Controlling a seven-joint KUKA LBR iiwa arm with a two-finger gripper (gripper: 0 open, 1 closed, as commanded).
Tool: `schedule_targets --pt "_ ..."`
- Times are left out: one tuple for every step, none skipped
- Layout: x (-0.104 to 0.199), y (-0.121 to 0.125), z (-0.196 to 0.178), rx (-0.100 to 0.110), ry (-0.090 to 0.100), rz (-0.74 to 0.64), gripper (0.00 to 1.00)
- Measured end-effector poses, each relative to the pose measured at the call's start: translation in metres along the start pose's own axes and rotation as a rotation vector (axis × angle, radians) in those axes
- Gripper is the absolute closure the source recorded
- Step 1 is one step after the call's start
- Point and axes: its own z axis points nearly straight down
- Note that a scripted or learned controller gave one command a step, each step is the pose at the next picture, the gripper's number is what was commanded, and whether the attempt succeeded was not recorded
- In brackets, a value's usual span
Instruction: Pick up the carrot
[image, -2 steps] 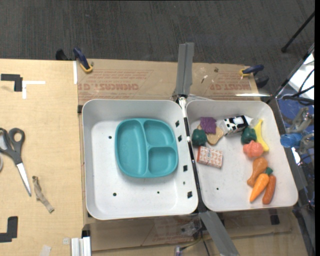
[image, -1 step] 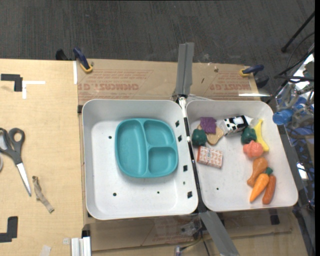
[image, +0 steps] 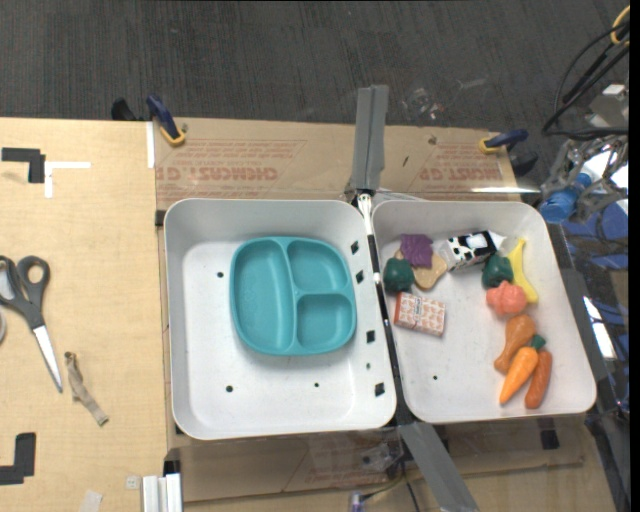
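Note:
An orange carrot (image: 517, 373) with a green top lies at a slant in the right bin (image: 450, 385), near its front right corner. A darker orange carrot-like piece (image: 539, 381) lies touching its right side. Just above them sits a stubby orange piece (image: 517, 332).
The right bin also holds a red fruit (image: 507, 298) with a green top, a yellow banana (image: 521, 268), a black-and-white item (image: 470, 247), a purple piece (image: 416, 249), a green vegetable (image: 398, 275) and a red-white box (image: 420, 314). A teal divided plate (image: 294, 295) sits in the left bin (image: 200, 380). Scissors (image: 30, 300) lie far left.

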Motion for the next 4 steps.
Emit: schedule_targets --pt "0.011 0.008 -0.043 0.0 0.0 -0.167 1.0" --pt "0.04 0.031 0.059 -0.003 0.002 -0.41 1.0" --pt "0.014 0.011 -0.057 -0.003 -0.001 -0.715 1.0" --pt "-0.008 -0.005 -0.009 -0.004 -0.001 -0.927 1.0"
